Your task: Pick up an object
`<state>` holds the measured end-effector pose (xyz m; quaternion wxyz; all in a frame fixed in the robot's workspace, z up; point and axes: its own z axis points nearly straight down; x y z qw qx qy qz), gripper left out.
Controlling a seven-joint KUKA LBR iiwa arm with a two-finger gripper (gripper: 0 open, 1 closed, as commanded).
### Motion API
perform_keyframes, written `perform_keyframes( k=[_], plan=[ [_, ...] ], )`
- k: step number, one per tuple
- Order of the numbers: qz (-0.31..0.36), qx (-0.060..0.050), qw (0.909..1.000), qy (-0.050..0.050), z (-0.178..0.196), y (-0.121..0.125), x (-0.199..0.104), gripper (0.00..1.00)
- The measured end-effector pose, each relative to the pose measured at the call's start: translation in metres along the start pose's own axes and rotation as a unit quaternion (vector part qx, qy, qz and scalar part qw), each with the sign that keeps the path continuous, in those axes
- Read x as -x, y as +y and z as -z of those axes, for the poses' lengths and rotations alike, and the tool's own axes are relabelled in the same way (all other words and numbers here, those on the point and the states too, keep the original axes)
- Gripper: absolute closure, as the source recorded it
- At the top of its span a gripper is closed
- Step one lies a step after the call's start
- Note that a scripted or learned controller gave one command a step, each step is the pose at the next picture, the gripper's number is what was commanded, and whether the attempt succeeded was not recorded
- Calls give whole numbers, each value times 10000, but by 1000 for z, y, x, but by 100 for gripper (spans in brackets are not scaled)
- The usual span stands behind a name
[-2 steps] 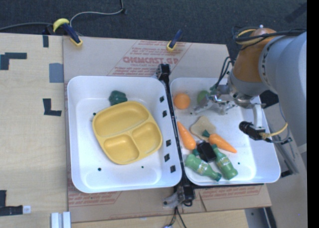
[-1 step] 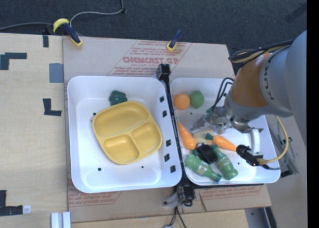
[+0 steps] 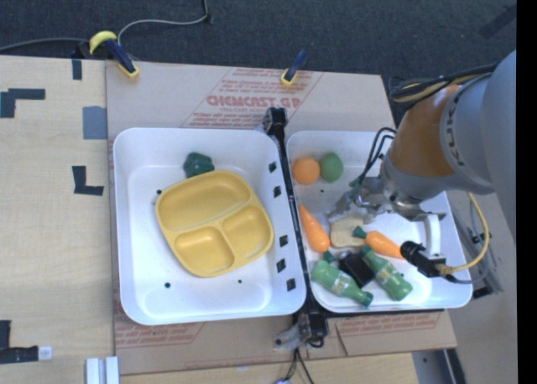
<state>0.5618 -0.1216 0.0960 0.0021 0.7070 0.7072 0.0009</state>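
The claw (image 3: 359,203) hangs low in the right bin (image 3: 453,294), at about 9 o'clock from the big grey arm (image 3: 457,143). It is too small and blurry to tell if it grips anything. A carrot (image 3: 383,244) lies just below it.

The right bin (image 3: 460,290) holds an orange ball (image 3: 305,170) beside a green ball (image 3: 331,166) at its upper left, 2 carrots (image 3: 314,229) (image 3: 383,245) mid-bin, and 2 green bottles (image 3: 340,282) (image 3: 388,277) lying along its lower edge.
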Motion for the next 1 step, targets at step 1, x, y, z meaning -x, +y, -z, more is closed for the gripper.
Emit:
perform_keyframes(
  k=[1],
  plan=[
    [11, -20, 10000, 11, 88, 45, -79, 100]
  ],
)
